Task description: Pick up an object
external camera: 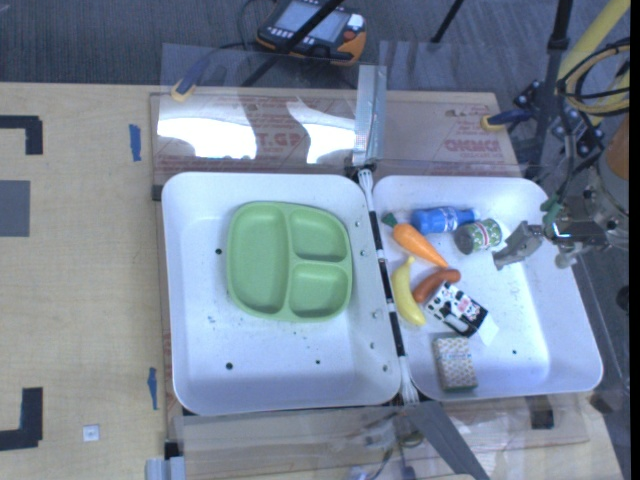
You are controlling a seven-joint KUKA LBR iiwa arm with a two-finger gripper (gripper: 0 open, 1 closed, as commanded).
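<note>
**Bench with two white bins, objects grouped in the right bin**

Camera view, from above at a slant:

- Bench (80, 298): pale wood-coloured top, marked with black square brackets and short strips of blue tape. A clear, glare-catching panel stands behind the bins, and a handheld controller (310, 26) lies beyond it on grey floor among black tripod legs.
- Left bin (190, 368): shallow, white, speckled with small dark marks. It holds a green divided plate (290, 260) with three compartments, lying flat near the middle.
- Right bin (530, 348): shallow, white, touching the left bin along a central seam. Contents sit in its left half:
  - blue can (442, 218) on its side, near the back;
  - small green-labelled tin (479, 235), just beside the blue can;
  - orange carrot (418, 244), lying at an angle;
  - yellow banana (405, 293), close to the seam;
  - reddish-orange sausage-shaped item (436, 284), beside the banana;
  - black-and-white patterned box (457, 308), touching a scrap of white;
  - patterned tan block (456, 362), nearest the front.
- Gripper (518, 245): over the right bin's right-hand rear part, just beside the tin, with nothing between its fingers. Whether they are spread or closed cannot be told.
</note>
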